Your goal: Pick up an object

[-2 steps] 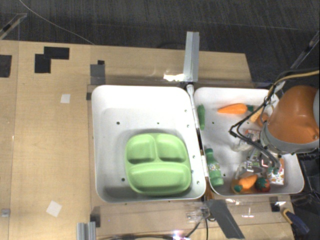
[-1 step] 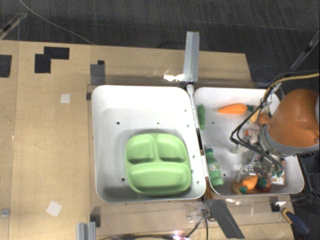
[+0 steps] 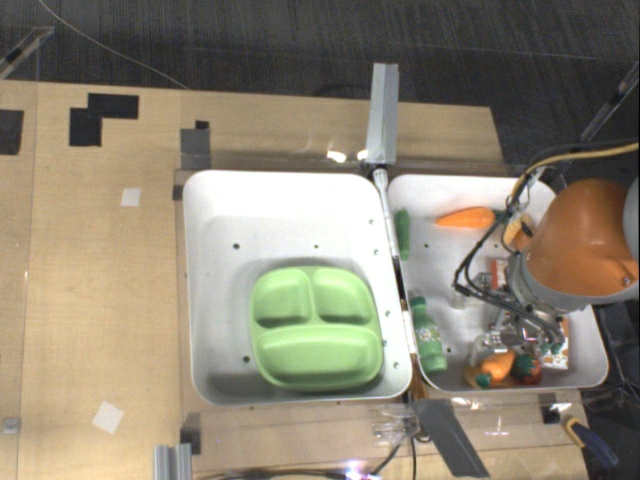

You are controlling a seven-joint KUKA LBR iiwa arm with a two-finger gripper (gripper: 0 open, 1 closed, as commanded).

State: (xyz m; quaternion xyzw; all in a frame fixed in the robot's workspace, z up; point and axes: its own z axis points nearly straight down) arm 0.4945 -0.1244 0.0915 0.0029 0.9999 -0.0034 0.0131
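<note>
The gripper [image 3: 515, 343] hangs just above the small orange toy [image 3: 495, 367]; whether its jaws are clenched, I cannot tell.

Orange carrot [image 3: 466, 219] flat near the right bin's [image 3: 596, 368] far wall; small orange-and-green toy [image 3: 494, 368] at its near edge.

A light wooden bench top [image 3: 90, 298] fills the left and center of the scene, with dark carpeted floor [image 3: 300, 18] running across 12 o'clock. Black rectangular markers [image 3: 100, 113] sit toward 10 o'clock, two small pale squares [image 3: 131, 197] lie farther left, and a grey metal post [image 3: 381, 113] stands near 12 o'clock. A thin cable [image 3: 90, 43] trails over the carpet.
</note>
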